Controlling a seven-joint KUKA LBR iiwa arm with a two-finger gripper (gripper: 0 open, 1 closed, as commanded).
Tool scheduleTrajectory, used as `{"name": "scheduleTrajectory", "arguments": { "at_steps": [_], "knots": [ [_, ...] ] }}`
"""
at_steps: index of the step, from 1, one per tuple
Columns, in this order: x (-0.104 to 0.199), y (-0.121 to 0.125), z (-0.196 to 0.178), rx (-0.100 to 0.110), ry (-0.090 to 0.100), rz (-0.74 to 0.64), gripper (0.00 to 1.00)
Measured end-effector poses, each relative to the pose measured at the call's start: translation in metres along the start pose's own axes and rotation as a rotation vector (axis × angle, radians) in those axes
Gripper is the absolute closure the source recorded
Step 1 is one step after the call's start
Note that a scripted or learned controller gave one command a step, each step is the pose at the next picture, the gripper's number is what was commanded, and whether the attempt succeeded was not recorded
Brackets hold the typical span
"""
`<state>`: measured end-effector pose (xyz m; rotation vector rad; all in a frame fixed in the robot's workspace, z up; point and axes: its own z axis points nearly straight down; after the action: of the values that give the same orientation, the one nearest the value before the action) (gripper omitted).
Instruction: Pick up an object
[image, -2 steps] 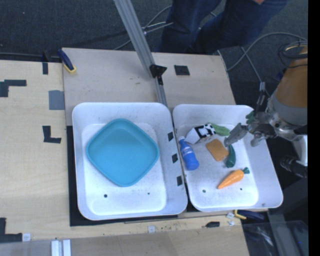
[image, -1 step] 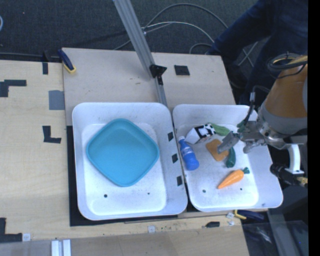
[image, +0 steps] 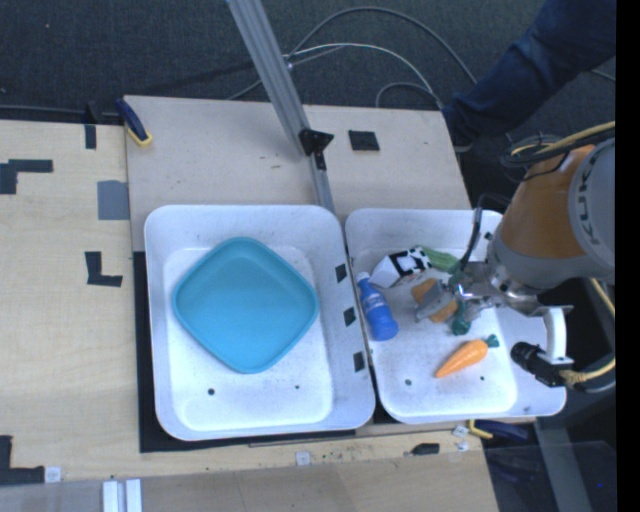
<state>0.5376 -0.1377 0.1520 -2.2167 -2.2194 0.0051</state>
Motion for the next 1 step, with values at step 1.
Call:
{"name": "scheduleTrajectory", "arguments": {
  "at_steps": [1],
  "knots": [
    [0.0026, -0.0106, 0.0559, 0.0, 0.0, 0.001, 0.0]
  ]
}}
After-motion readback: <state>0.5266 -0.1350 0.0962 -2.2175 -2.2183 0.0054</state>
